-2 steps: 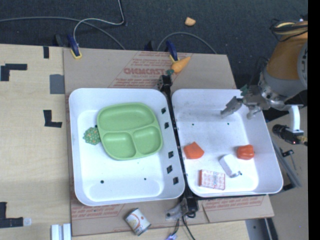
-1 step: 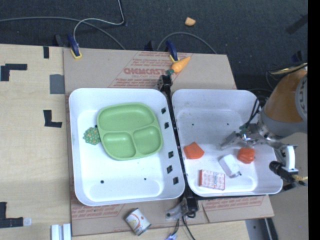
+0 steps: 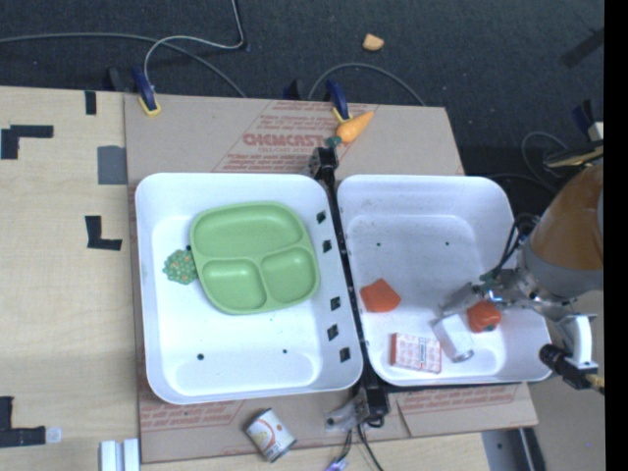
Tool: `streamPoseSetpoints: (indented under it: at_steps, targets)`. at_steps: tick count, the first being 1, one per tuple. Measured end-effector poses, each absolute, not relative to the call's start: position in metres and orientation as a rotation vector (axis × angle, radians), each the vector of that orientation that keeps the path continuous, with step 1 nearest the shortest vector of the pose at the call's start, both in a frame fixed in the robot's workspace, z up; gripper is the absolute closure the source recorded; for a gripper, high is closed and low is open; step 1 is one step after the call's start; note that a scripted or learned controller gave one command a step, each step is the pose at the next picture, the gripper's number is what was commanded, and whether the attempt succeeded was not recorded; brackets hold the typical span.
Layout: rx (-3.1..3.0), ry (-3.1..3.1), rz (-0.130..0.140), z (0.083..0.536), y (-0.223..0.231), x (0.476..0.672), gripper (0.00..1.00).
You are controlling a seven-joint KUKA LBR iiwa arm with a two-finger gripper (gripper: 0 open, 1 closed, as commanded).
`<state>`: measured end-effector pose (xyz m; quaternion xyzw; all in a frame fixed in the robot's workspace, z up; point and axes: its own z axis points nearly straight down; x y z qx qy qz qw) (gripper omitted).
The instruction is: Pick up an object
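Camera view: I reach into the right bin (image 3: 496,199) from the right, my gripper (image 3: 469,314) low over its floor.

A small red-orange object (image 3: 483,315) sits right at my tip, beside a grey-white piece (image 3: 452,340); whether my jaws are spread or pinching it I cannot tell. An orange wedge (image 3: 380,295) and a pink-printed packet (image 3: 416,352) lie nearby, apart from me. The left bin (image 3: 157,263) holds a green divided plate (image 3: 255,257) with a green clump (image 3: 180,266) touching its edge, likely spare targets on the tabletop.
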<state>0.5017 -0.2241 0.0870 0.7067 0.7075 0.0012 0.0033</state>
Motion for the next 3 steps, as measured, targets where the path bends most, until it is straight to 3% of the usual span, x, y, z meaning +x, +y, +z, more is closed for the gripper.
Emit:
streamPoseSetpoints:
  at_steps: [1, 2, 3]
  targets:
    - [2.214, 2.216, 0.003, 0.097, -0.225, 0.502, 1.0]
    - [2.212, 2.219, 0.009, 0.088, -0.183, 0.607, 1.0]
    - [2.218, 2.225, 0.002, 0.13, -0.11, 0.627, 1.0]
